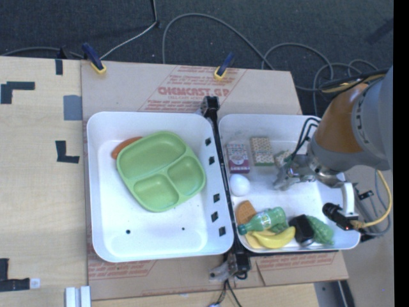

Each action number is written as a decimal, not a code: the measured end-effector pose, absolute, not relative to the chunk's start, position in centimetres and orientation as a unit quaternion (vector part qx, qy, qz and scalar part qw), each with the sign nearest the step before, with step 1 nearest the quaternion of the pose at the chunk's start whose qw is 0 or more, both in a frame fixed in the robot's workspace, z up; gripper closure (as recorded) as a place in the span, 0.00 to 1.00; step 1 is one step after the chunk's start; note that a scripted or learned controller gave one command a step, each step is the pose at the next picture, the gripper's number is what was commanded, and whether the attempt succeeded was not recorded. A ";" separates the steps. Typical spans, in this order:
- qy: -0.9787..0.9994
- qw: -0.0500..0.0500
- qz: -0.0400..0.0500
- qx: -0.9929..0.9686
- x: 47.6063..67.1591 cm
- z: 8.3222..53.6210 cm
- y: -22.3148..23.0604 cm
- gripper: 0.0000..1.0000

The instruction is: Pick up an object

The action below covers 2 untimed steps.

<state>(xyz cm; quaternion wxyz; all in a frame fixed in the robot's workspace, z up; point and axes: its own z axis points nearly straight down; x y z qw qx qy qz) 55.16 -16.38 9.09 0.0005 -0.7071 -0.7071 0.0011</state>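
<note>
Reaching in from the right, the grey arm with its orange band point(342, 123) hangs over the right bin point(300, 121), and its end effector point(285, 176) sits low near the middle of that bin, its metal tips close above the white floor. Whether it is open or closed cannot be told from this slanted view, and nothing is seen caught in it.

Several small objects lie in the right bin. Nearest the end effector, up and to its left, are a small tan box point(261, 150) and beside that a pink-and-purple box point(238, 157), both lying flat near the bin's far wall. A white ball point(239, 185) rests to the left of the end effector, close to the divider between the bins. Toward the near edge lie an orange cracker-like piece point(245, 210), a green bottle point(264, 220) on its side, a yellow banana point(273, 238) just below the bottle and touching it, a dark object point(301, 228), and a green leafy toy point(323, 231) at the near right corner. All of these sit apart from the end effector.

The left bin point(102, 190) holds a green divided plate point(161, 170), tilted in plan, with an orange item point(121, 147) peeking from beneath its upper left edge. Both bins rest on a cardboard sheet point(185, 88) clamped to the bench point(32, 171).
</note>
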 end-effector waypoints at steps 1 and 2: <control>-0.708 -0.002 -0.001 -0.707 60.1 8.6 -10.2 1.00; -0.707 -0.002 -0.001 -0.707 57.0 8.7 -13.8 1.00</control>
